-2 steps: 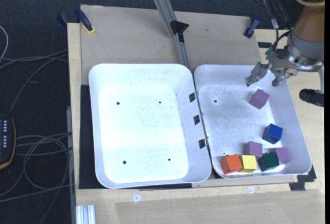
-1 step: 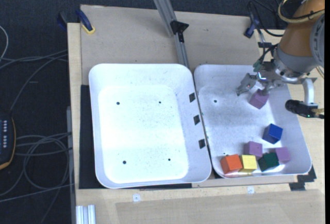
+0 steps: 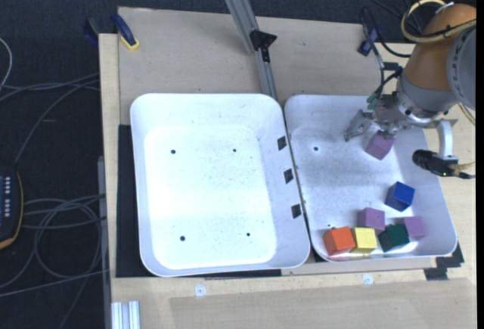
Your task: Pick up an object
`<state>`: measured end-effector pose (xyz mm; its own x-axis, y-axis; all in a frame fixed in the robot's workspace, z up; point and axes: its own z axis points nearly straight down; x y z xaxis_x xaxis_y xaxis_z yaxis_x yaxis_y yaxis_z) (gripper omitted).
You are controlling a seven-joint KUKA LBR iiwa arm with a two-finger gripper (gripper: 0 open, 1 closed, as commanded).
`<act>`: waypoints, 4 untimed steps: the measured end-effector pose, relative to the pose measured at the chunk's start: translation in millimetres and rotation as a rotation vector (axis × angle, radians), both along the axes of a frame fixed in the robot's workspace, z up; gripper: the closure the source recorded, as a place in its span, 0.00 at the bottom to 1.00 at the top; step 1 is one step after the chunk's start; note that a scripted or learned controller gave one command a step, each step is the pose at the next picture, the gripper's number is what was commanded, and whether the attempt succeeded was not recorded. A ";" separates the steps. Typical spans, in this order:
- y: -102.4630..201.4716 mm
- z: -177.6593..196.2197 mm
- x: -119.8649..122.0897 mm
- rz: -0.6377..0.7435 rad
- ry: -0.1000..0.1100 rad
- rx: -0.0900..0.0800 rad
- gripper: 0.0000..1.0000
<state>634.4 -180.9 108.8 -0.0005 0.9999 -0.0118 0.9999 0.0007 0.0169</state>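
The claw (image 3: 376,131) is hovering over the far part of the right bin (image 3: 333,184), with its fingers splayed apart. A purple block (image 3: 379,144) is sitting directly beneath the fingertips; whether the fingers are pinching it cannot be determined. Nearer the camera than the claw, a blue cube (image 3: 399,196) is lying by itself. Beyond that, along the bin's near wall, orange (image 3: 339,240), yellow (image 3: 365,239), green (image 3: 393,237) and two more purple blocks (image 3: 371,217) are clustering together. The left bin (image 3: 144,169) is lying well to the claw's side.
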 end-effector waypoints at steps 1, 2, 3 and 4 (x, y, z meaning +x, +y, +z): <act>7.6 12.3 4.3 0.006 -0.012 0.011 1.00; 1.2 75.6 9.1 0.001 0.008 0.009 1.00; 2.3 132.1 0.8 0.001 0.008 0.009 1.00; 2.3 179.6 2.5 0.002 0.008 0.009 1.00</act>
<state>636.8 -178.7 288.4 -0.0020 1.0000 -0.0025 1.0000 0.0021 0.0089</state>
